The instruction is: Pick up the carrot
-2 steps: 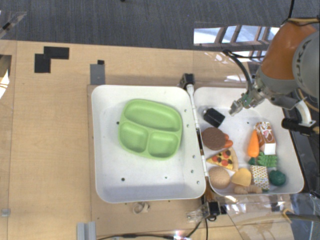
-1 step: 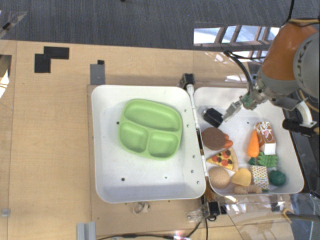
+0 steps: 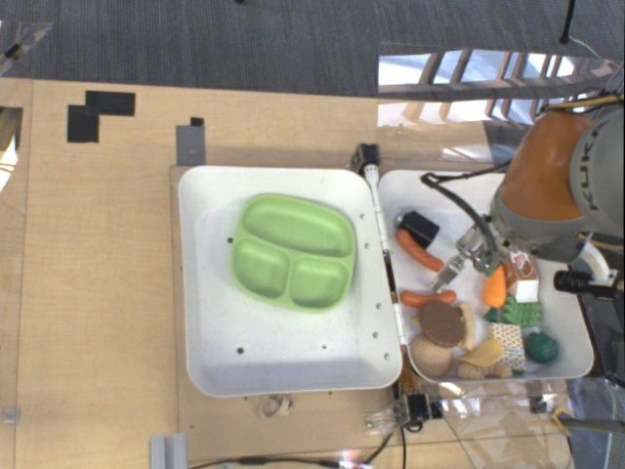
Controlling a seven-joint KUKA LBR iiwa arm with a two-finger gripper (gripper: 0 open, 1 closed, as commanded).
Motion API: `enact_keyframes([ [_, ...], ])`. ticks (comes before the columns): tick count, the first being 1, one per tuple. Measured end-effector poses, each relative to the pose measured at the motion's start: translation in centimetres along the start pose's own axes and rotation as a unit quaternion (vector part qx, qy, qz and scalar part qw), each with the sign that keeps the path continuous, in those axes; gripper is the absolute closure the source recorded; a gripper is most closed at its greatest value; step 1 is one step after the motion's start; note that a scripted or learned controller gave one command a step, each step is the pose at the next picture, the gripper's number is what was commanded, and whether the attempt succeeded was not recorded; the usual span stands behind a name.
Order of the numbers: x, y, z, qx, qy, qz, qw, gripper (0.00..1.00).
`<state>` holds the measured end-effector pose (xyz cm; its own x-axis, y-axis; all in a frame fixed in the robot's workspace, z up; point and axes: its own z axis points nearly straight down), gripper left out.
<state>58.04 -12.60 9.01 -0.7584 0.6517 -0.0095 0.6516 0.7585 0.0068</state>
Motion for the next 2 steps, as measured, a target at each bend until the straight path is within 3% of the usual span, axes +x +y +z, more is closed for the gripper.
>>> enact_keyframes([
  [1, 2.8, -3.7, -0.1, -0.002, -0.004, -0.070, 0.9976, 0.00],
  [2, 2.6, -3.4, -1.4, -0.005, -0.007, -0.071, 0.9974, 1.00],
])
